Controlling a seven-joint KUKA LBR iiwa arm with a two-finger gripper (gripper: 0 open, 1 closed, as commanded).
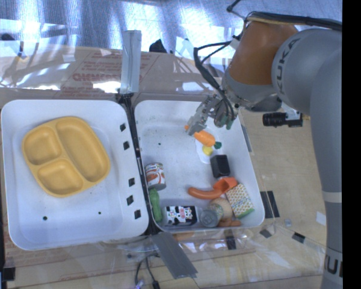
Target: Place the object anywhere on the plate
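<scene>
The yellow three-compartment plate lies in the left bin with nothing on it. My gripper hangs over the back part of the right bin. Its fingers are spread open and nothing sits between them. Just below the fingertips lies a small orange carrot-like toy on the bin floor. A small yellow piece rests beside it.
The front half of the right bin is crowded with a soup can, a green item, a black-and-white carton, an orange sausage, a black block, a patterned box and a silver can. A ridge divides the bins.
</scene>
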